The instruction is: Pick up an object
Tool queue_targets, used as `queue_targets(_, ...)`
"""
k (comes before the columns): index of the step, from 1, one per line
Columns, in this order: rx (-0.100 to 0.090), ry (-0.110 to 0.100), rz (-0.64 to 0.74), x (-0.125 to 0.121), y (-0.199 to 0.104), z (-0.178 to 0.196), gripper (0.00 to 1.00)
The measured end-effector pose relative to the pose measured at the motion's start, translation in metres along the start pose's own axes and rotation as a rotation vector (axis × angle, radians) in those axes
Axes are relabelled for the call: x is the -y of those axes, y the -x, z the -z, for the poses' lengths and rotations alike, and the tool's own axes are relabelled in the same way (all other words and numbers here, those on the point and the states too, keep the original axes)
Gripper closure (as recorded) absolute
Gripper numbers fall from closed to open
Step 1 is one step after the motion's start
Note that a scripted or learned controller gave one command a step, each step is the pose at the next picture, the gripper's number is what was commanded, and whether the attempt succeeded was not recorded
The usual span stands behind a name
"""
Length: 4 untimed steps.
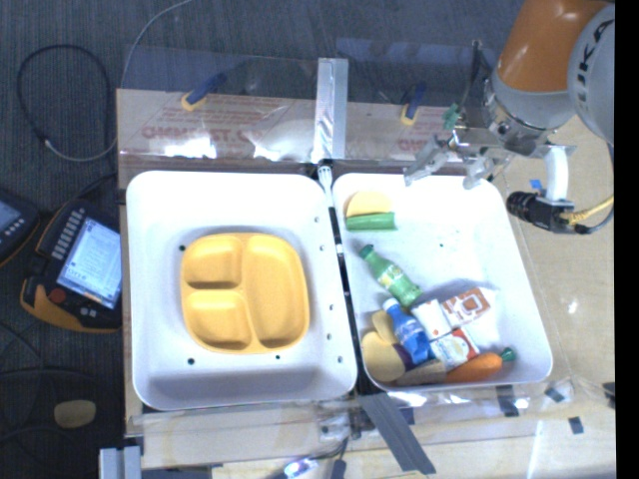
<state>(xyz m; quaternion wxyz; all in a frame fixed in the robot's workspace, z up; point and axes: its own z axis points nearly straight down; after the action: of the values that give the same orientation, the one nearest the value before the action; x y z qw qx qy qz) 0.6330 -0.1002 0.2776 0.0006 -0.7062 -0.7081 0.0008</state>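
Pincer (442, 168) spread wide, grasping nothing, poised over the far rim of the right bin (519, 267). Hung from the grey arm (544, 38) with its orange band, reaching in from the upper right.

Well apart from the pincer, at the near end of the right bin, a heap of small things to pick: green bottle (391, 275) lying slantwise near the middle; blue bottle (407, 332) just below it, touching a red and white carton (465, 307); orange carrot (469, 367) along the near wall; pale round piece (376, 352) in the near left corner. Alone at the far left corner of that bin, closest to the pincer but not under it, a yellow and green toy (368, 210).

Left bin (150, 228) holding a yellow plate (245, 289) with three compartments, lying flat at the centre.

Behind both bins, a clear sheet clamped with two blue and yellow clips (205, 90). On the dark floor to the left, a handheld controller (80, 267) with lit screen, plus a looped cable (60, 98).
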Motion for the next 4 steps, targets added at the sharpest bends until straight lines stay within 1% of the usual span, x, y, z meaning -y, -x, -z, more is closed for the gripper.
queue_targets(1, 0.0, -0.003, -0.03, 0.067, -0.037, -0.095, 0.0)
queue_targets(2, 0.0, -0.001, 0.009, 0.098, -0.033, -0.095, 0.0)
queue_targets(3, -0.001, -0.002, 0.011, 0.097, -0.034, -0.087, 1.0)
queue_targets(4, -0.001, -0.001, -0.071, 0.074, -0.059, -0.066, 1.0)
